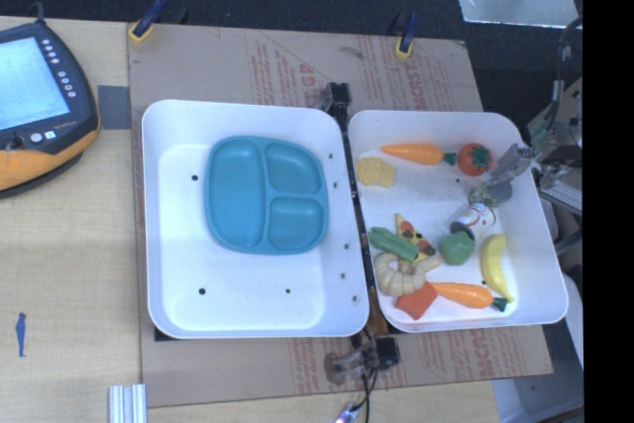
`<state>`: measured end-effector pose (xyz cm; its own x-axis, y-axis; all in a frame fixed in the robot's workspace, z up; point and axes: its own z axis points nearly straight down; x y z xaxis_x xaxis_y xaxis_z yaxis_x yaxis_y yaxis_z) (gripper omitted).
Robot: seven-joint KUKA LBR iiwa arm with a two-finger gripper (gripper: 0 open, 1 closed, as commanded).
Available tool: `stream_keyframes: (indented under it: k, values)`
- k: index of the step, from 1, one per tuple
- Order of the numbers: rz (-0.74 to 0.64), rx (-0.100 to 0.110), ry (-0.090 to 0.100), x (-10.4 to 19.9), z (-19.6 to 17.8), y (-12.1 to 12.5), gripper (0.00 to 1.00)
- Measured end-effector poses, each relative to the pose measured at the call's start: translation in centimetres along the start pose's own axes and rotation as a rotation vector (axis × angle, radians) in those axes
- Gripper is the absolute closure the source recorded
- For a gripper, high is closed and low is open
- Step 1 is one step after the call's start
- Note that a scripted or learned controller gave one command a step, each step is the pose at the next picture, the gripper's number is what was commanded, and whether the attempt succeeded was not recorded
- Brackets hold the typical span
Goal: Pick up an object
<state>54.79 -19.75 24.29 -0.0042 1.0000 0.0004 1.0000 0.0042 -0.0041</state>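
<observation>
The right bin [535, 307] is crowded: a tomato [475, 158] is seen at its far right corner, a carrot [414, 154] just left of it, a banana [494, 265] at its right wall. The gripper [495, 189] is poised just below the tomato. A blue plate [265, 194] is seen in the left bin [168, 243].

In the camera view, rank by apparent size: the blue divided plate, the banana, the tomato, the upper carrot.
1. blue divided plate, by far the largest.
2. upper carrot and banana: similar length, too close to rank.
3. tomato, smallest.
</observation>
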Motion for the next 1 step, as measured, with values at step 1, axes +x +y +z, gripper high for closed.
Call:
stream_keyframes:
  k: [1]
  values:
    - [0.0,-0.001,-0.001,-0.13,13.14,2.03,0.0]
